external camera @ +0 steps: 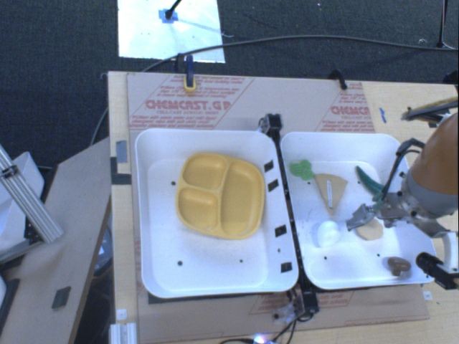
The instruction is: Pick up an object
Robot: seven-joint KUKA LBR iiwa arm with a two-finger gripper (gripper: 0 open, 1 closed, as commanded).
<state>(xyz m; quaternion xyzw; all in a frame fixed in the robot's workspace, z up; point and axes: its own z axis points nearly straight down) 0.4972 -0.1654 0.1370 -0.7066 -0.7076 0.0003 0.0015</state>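
From my remote station, I am watching the grey arm reaching in from the right over the right-hand bin (310,149), where the loose pieces are lying scattered, presumably so that the program has a choice of targets. The left-hand bin (154,149) is holding one thing, a yellow divided tray (221,194) sitting near its middle, well away from the action.

The gripper (358,218) is hanging low over the right-hand bin, its wrist angled down and leftward, with the orange band (439,165) showing above it at the frame's edge. Its tip is hovering just beside a pale tan disc (370,230) and near a white ball (327,233), between those two and a tan wedge (330,188). I am judging the disc or the ball to be the likeliest pick, though I cannot say which.

Whether the jaws are apart or together I cannot tell; the metal parts are blurring into one another at this angle, and nothing is visibly sitting between them.

A green leafy piece (302,169) is lying near the bin's upper left, a dark green strip (370,180) further right beside the arm, and a small brown lump (398,266) near the lower right corner.
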